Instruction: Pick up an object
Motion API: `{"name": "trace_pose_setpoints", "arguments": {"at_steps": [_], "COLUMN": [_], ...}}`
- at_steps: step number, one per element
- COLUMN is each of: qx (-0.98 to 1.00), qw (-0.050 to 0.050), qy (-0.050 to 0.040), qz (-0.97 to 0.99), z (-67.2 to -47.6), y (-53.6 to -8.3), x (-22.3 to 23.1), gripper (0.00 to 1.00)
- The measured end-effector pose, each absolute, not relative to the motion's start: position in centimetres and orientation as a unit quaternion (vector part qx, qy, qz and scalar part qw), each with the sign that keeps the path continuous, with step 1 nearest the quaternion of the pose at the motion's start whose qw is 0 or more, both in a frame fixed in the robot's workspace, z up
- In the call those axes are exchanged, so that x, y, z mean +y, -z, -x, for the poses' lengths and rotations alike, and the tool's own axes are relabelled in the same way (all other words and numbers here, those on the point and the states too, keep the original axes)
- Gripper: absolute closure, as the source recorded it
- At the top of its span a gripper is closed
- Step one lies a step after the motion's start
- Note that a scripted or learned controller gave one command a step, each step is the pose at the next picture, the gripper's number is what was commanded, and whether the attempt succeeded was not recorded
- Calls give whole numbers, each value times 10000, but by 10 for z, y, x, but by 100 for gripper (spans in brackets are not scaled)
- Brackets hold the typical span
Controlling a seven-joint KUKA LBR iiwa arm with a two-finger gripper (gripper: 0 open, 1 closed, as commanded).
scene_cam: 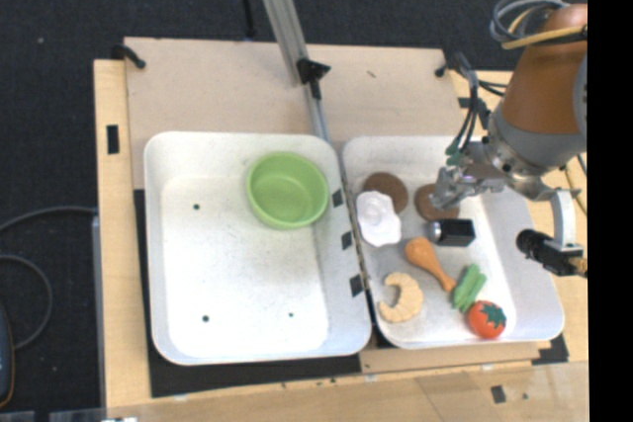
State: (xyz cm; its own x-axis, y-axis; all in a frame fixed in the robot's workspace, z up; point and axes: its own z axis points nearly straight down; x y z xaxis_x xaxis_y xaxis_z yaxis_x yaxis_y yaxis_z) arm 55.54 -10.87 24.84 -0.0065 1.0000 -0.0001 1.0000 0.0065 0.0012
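My gripper hangs low over the upper middle of the right bin, directly above a brown disc that it partly hides. A small black block lies just in front of the gripper. To the left are a second brown disc and a white lumpy object. Nearer the front lie a tan drumstick, a green piece, a red tomato and a curved beige pastry. I see nothing between the fingers.
The left bin holds a green bowl near its back right. A grey metal pole slants from the top down to the wall between the bins.
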Motion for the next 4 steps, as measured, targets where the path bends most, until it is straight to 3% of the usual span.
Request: {"name": "trace_pose_setpoints", "arguments": {"at_steps": [4], "qx": [7097], "qw": [0], "qy": [-9], "qz": [-7045], "z": [-597], "y": [-258], "x": [82], "gripper": [100]}}
